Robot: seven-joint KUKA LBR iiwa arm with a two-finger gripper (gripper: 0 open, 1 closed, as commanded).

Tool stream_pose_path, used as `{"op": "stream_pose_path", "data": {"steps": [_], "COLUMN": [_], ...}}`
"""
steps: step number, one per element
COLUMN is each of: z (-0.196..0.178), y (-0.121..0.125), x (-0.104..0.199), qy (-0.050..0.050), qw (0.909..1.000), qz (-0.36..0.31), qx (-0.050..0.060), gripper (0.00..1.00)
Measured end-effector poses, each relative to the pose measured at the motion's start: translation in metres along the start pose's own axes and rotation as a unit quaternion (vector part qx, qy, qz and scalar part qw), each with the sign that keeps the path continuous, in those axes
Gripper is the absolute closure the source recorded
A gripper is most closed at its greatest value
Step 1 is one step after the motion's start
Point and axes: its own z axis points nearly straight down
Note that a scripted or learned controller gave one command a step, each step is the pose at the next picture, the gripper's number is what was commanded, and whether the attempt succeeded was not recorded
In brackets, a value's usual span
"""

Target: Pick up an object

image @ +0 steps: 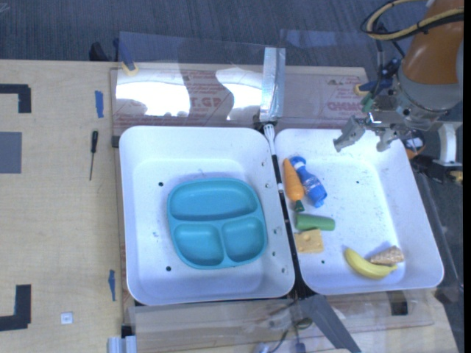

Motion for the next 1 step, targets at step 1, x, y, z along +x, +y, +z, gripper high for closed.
{"op": "stream_pose_path", "data": {"steps": [1], "z": [0.1096], "y": [0.0151], "x": [0.0271], "qy": [0.001], "qw": [0.9996], "qz": [-0.027], "qx": [0.006], "gripper": [0.0]}}
